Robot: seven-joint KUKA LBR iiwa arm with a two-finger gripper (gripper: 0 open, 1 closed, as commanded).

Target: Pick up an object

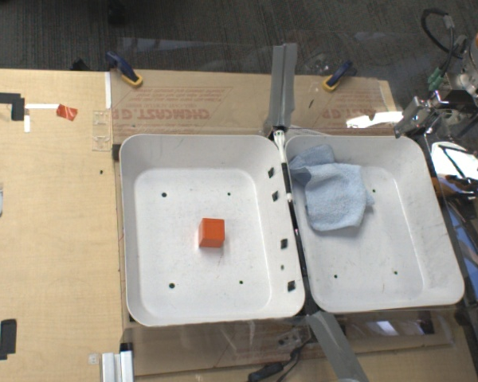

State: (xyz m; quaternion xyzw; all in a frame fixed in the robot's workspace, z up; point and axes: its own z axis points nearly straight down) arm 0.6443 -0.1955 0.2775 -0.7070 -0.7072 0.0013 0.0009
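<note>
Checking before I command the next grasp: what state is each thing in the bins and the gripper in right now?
orange block: resting flat on the left bin floor, near its middle, untouched.
blue cloth: crumpled, lying in the right bin at its upper left, against the divider side.
gripper: above the right bin's far right corner, holding nothing visible.

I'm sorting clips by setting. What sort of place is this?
Most likely a robotics lab test bench: two shallow white bins side by side hold one orange block and a blue cloth, clamps pin cardboard sheeting behind, and cables trail over grey carpet.
</note>
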